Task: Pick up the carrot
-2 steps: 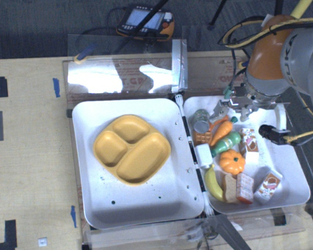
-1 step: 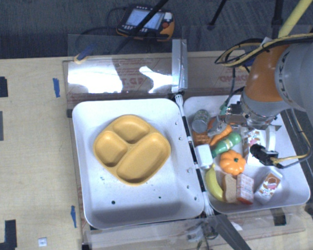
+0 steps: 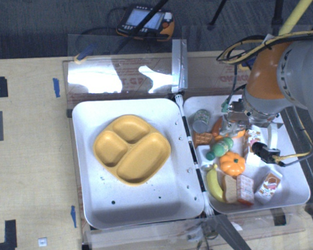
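Reaches in from the right edge of the camera view as a thick grey arm (image 3: 301,70), angled down and leftward. Carries an orange band (image 3: 264,75) just above the wrist, with yellow and black cables looping over the top of it. Ends in a claw (image 3: 233,123) pointing downward, low inside the right-hand bin near its upper middle. Blurs at the claw tip, too small and cluttered for reading its state.

Grey rounded arm (image 3: 300,73) with orange band (image 3: 265,75), yellow-and-black cables (image 3: 242,50) looped above.
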### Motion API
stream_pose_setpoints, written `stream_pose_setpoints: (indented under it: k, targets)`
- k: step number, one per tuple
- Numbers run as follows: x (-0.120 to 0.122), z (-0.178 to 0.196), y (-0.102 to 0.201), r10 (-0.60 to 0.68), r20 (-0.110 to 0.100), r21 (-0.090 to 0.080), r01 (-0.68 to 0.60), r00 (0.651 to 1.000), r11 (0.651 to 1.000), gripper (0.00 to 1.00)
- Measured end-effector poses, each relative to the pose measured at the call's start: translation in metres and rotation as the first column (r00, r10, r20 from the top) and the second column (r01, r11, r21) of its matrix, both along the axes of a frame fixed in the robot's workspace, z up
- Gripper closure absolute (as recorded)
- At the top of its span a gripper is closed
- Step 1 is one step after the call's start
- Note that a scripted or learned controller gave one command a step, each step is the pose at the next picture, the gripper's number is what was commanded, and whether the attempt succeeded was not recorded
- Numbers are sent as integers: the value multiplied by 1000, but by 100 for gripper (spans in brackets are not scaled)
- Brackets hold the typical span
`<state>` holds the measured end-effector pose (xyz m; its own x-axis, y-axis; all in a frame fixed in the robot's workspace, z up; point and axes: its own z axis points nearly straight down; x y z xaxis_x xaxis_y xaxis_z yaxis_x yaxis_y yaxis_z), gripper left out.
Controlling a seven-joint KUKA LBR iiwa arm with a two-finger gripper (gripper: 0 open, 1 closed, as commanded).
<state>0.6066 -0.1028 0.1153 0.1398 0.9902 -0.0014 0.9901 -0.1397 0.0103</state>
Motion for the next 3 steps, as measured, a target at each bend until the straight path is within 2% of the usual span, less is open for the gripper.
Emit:
stream_pose_setpoints:
  k: [1,2,3]
  targets:
    - [0,0,0,0,-1,0,0,1000,1000,0]
    - [19,-12,-37,23,17,-2,-23,1000,1000,0]
    - [21,-1,-38,26,23,-7,-25,999,1000,100]
